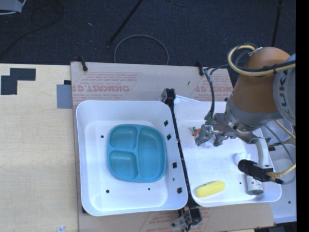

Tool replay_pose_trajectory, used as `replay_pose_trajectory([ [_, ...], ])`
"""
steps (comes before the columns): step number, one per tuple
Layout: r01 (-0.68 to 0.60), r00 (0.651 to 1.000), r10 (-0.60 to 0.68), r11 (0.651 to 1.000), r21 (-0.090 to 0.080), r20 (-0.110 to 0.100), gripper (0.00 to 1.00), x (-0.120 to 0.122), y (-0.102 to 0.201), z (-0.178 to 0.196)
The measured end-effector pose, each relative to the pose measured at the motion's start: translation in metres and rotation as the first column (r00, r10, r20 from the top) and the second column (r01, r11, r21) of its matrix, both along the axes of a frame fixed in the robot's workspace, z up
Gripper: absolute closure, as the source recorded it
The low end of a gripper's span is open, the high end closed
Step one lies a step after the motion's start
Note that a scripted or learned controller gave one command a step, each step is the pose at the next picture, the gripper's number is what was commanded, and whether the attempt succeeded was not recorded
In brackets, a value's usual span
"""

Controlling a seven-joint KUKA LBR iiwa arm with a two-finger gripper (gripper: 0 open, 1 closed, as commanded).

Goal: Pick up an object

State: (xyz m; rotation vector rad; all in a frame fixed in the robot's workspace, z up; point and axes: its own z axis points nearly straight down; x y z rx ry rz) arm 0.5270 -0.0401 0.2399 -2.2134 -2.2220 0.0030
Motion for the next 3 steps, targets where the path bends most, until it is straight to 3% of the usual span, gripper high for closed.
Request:
replay_pose_trajectory([
  [1,0.0,1.0,0.0,1.0,0.0,0.0,1.0,0.0,0.05,-0.009],
  [3,-0.001,1.0,0.001,1.0,-0.001,0.002,1.0,-0.027,0.145,-0.013],
])
